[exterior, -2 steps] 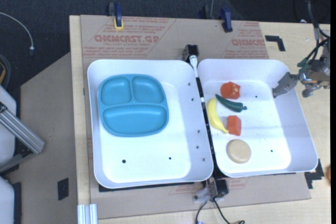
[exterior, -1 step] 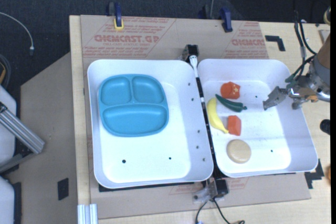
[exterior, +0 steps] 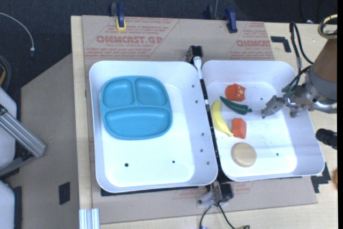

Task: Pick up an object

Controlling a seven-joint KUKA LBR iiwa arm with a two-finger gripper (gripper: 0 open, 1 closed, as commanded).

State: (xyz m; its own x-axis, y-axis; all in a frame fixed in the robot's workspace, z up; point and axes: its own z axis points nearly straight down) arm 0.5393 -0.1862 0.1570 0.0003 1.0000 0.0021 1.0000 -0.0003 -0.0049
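We see the gripper (exterior: 274,105) of the grey arm hanging over the right bin (exterior: 278,75), near its right side and apart from every object; whether it is open or closed we cannot tell from this slant. The pickable things lie in a cluster at that bin's left: a red tomato-like piece (exterior: 235,92), a dark green pepper or bean (exterior: 236,106), a yellow banana (exterior: 220,119) along the inner wall, a small red-orange block (exterior: 239,127) touching the banana, and a tan round disc (exterior: 244,154) nearer the front. We judge the risks plain: smooth, rounded plastic shapes may slip or roll, and the crowding may let a descent nudge neighbours instead of seizing one. The left bin (exterior: 182,169) holds a glossy blue divided plate (exterior: 136,107).
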